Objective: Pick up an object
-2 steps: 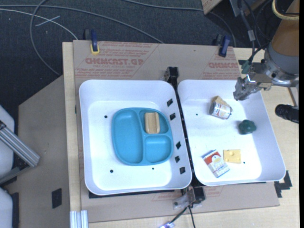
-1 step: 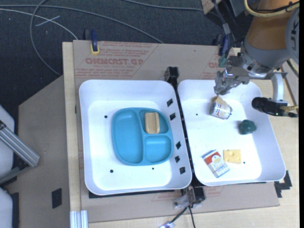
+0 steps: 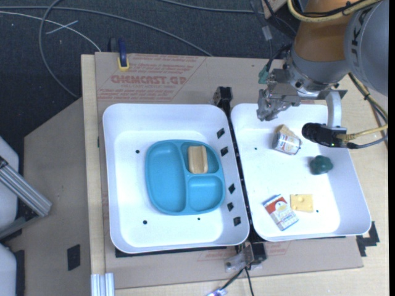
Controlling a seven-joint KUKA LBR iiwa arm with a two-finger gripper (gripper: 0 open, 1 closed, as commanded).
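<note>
My gripper (image 3: 269,111) hangs over the far left part of the right bin (image 3: 345,221), above bare white floor, with nothing visible between its fingers. A small tilted can (image 3: 287,140) with a tan top lies just to its right and nearer. A dark green lump (image 3: 320,164) sits further right. A yellow cheese-like square (image 3: 302,202) and a red and white packet (image 3: 280,211) lie near the bin's front.
The left bin (image 3: 123,227) holds a blue divided plate (image 3: 166,184) with a tan bread-like piece (image 3: 197,159) in its far right compartment. A black clamp (image 3: 223,95) stands between the bins at the back. Cables and a black cylinder (image 3: 322,134) hang off the arm.
</note>
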